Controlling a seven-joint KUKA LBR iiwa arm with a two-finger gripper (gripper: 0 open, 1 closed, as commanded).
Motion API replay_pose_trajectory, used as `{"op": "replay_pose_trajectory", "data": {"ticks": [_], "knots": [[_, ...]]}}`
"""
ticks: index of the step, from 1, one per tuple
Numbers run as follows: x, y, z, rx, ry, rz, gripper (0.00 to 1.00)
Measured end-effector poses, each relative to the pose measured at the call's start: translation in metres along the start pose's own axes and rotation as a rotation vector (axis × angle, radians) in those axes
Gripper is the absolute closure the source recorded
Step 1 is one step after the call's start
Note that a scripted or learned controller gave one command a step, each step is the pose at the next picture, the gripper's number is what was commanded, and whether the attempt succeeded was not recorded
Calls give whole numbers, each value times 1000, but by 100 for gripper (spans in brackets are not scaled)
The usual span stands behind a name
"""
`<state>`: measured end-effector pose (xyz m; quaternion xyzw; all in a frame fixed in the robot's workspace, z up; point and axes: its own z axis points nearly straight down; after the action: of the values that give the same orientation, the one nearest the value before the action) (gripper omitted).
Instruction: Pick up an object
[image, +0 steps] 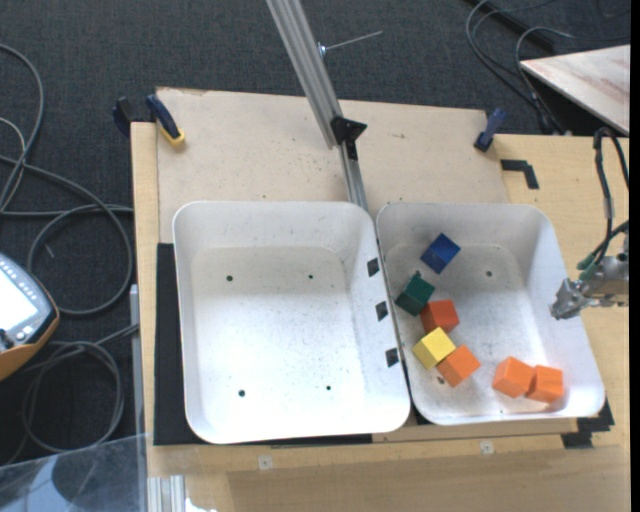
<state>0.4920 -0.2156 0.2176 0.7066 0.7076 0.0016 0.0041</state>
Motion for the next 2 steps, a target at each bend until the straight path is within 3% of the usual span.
{"op": "replay_pose_trajectory", "data": {"ticks": [1,2], "knots": [[0,1,-7,5,2,0,100],[60,23,-8,5,5,-7,100]]}}
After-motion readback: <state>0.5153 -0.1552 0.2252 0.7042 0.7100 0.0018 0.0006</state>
